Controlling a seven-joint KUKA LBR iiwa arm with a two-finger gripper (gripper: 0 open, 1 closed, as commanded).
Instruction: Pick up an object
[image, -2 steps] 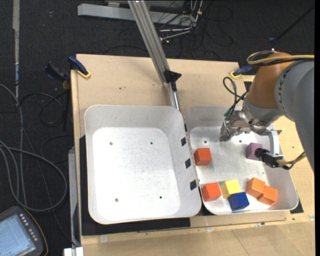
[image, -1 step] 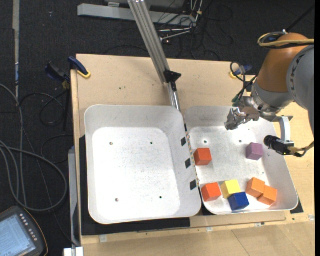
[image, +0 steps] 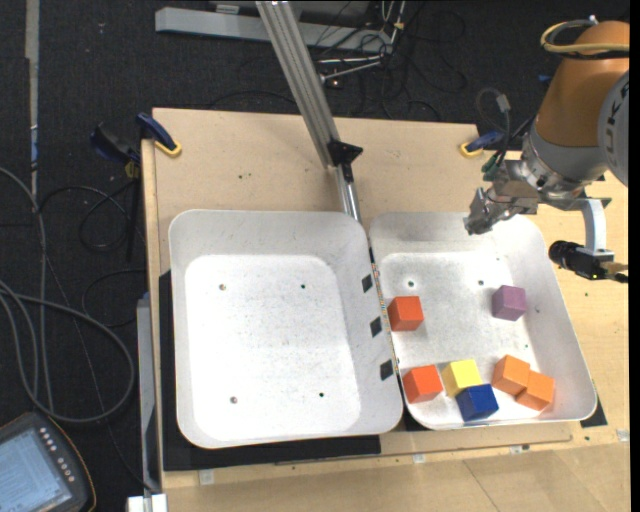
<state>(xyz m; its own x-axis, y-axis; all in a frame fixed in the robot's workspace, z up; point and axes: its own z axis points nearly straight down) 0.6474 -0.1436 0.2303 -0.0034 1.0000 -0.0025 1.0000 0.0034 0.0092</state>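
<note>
- Over the right bin's (image: 560, 330) far edge: my claw (image: 481, 222), hanging on the arm (image: 580, 90) that comes in from the right. Its grip state I cannot tell; nothing shows between its tips.
- Right bin, middle left: orange cube (image: 405, 313), alone.
- Right bin, right of centre: purple cube (image: 509, 302), alone.
- Right bin, near edge, left: second orange cube (image: 423, 382), beside a yellow cube (image: 462, 375).
- Just in front of the yellow one: blue cube (image: 478, 402), touching it.
- Near right corner: two orange blocks (image: 524, 380), pressed together.
- Left bin (image: 200, 250): white, speckled.
- All cubes lie well apart from my claw.
</note>
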